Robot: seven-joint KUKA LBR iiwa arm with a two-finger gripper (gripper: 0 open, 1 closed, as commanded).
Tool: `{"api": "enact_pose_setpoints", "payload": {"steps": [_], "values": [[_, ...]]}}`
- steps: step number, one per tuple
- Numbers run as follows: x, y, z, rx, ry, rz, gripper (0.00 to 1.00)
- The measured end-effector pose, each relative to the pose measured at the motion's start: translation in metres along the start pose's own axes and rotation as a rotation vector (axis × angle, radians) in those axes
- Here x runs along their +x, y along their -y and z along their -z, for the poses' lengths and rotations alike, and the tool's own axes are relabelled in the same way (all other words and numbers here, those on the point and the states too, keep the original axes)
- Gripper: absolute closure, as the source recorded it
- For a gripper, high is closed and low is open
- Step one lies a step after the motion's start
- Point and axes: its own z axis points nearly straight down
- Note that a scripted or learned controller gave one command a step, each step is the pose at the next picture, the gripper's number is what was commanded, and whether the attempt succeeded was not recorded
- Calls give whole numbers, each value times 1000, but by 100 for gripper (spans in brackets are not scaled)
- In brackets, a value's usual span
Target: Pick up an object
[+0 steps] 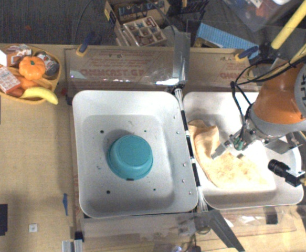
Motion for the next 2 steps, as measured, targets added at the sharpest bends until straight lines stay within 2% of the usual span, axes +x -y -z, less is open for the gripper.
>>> {"api": "enact_pose_setpoints", "payload": {"steps": [1, 2], "values": [[-19, -24, -25, 6, -4, -204, 0], [-20, -26, -13, 0, -2, -204, 100]]}}
